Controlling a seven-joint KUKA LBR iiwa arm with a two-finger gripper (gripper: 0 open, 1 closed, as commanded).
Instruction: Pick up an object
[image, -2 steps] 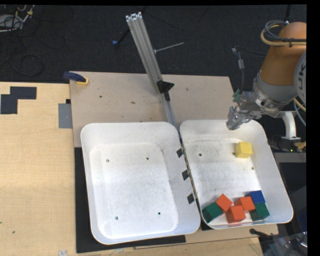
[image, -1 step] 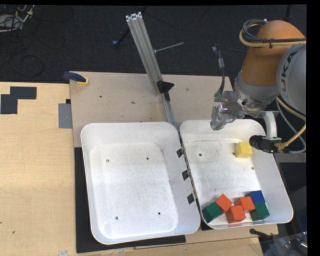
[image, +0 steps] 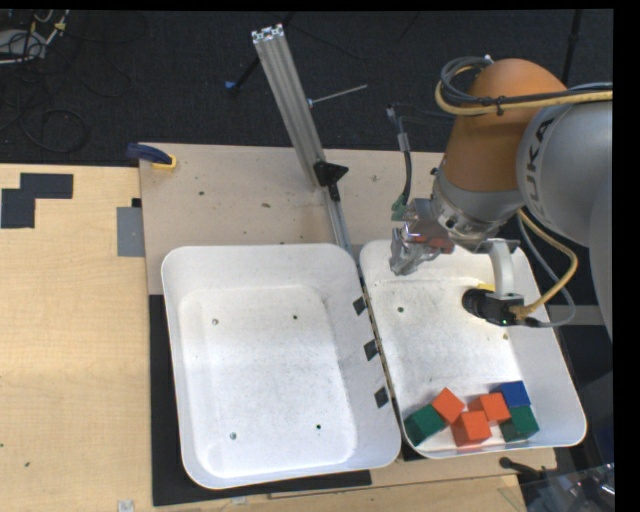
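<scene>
Several small blocks lie clustered at the near end of the right bin (image: 440, 330): a green block (image: 425, 423), orange blocks (image: 448, 405) (image: 472, 428) (image: 494, 407), a blue block (image: 514, 393) and another green block (image: 520, 427). My gripper (image: 405, 257) hangs over the far left corner of the right bin, well away from the blocks. Nothing shows between its fingers. From this angle I cannot make out how the jaws stand.
The left bin (image: 265, 360) sits beside the right one, with black clips (image: 370, 349) along the shared edge. A slanted aluminium rail (image: 295, 110) rises behind the bins. The arm's orange band (image: 500, 110) and cables loom over the right bin's far end.
</scene>
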